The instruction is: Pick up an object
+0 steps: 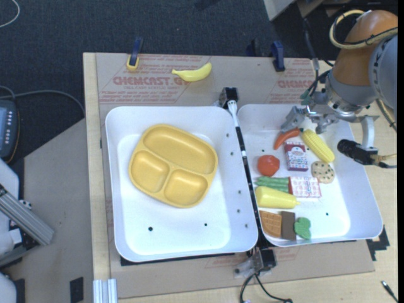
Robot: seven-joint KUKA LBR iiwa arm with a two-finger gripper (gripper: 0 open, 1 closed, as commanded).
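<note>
- Nearest, a waffle (270,222), chocolate bar (288,225) and broccoli (303,227) crowd the right bin's (360,201) front.
- A yellow tray (173,165) fills the left bin (126,188).
- Tomato (268,165), carton (295,156), cookie (322,172) lie mid-bin.
- Farthest, the gripper (307,116) hangs over a corn cob (317,145) and chili (287,137); its jaw state can't be told.
</note>
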